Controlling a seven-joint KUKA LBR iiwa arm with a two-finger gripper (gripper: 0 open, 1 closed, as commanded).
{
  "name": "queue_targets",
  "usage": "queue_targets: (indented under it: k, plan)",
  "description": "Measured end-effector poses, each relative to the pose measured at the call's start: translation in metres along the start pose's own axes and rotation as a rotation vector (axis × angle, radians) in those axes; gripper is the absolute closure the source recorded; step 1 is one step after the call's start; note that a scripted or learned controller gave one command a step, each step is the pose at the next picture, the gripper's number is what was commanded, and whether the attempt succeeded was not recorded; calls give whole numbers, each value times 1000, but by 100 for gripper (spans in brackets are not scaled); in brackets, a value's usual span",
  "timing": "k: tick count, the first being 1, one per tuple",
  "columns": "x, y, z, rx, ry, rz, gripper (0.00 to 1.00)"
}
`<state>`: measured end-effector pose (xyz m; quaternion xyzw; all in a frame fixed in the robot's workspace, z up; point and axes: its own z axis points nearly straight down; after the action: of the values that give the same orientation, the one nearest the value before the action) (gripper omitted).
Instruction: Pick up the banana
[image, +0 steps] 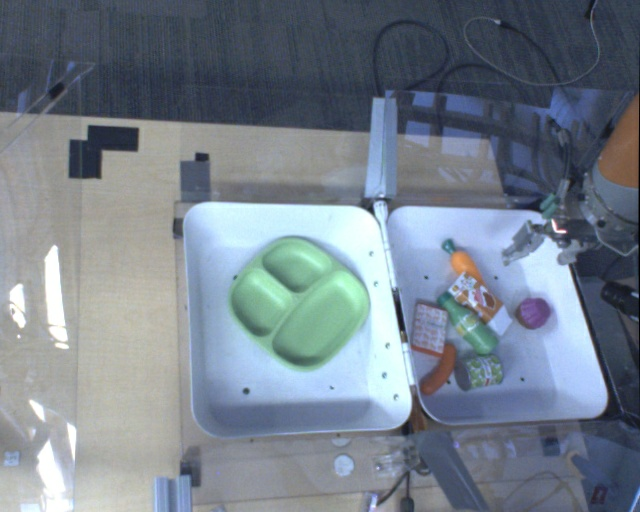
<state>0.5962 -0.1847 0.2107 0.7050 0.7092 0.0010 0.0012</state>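
Observation:
My gripper (543, 247) hangs over the far right corner of the right bin (590, 400), above the bin floor. Its two fingers stand apart, open, with nothing between them. The nearest items are an orange carrot-shaped piece (461, 261) to its left and a purple piece (533, 313) below it. None of the items in the right bin looks yellow or banana-shaped.
The right bin also holds a green bottle (468, 328), a small printed packet (474, 294), a red checkered box (429, 328), a brown sausage (438, 372) and a green can (480, 372). A green divided plate (299, 301) lies in the left bin (205, 400).

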Motion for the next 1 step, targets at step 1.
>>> queue_targets:
  k: [1]
  plan:
    - [52,-1,105,-7,-1,-129,0]
